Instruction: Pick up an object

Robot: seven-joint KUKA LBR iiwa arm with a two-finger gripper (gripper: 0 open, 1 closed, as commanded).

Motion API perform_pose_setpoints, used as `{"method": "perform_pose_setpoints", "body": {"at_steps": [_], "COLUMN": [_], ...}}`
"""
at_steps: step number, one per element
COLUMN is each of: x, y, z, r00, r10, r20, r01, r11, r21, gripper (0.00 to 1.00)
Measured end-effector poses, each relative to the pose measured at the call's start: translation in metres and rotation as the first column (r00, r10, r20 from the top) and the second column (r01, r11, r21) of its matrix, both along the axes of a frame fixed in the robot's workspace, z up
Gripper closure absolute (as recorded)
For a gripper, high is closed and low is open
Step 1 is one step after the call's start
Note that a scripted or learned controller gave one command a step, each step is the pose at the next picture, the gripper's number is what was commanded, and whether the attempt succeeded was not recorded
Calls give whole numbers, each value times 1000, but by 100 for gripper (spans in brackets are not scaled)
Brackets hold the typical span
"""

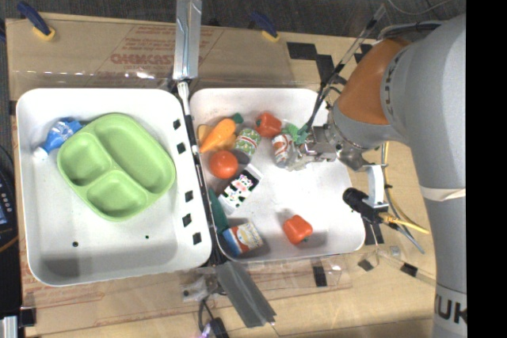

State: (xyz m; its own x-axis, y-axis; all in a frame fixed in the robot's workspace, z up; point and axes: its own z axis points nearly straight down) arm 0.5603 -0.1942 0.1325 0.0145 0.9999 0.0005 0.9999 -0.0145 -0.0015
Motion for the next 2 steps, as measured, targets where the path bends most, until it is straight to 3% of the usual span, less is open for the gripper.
{"method": "perform_pose_setpoints", "body": {"at_steps": [1,2], "x": [39,95], "y": [6,24], "z": [90,16], "r00": [997,994], "r10": [-74,-113], "r20": [2,-5], "r01": [74,113], "r11": [997,994], "r21": [-1,-1], "gripper": [100,100]}}
